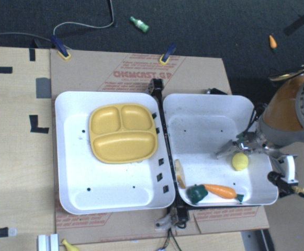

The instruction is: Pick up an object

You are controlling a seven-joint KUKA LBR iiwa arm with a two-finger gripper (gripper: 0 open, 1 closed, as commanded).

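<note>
In right bin [209,114]: 1 lemon [239,161], 1 carrot [221,191].

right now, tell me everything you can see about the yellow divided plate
The yellow divided plate lies flat in the left white bin, toward its upper middle. It looks like matte moulded plastic, a rounded rectangle with three compartments: two small ones along the top and one wide one below. The compartments hold nothing. Its right edge sits close to the bin's right wall, and nothing else touches it.
</note>
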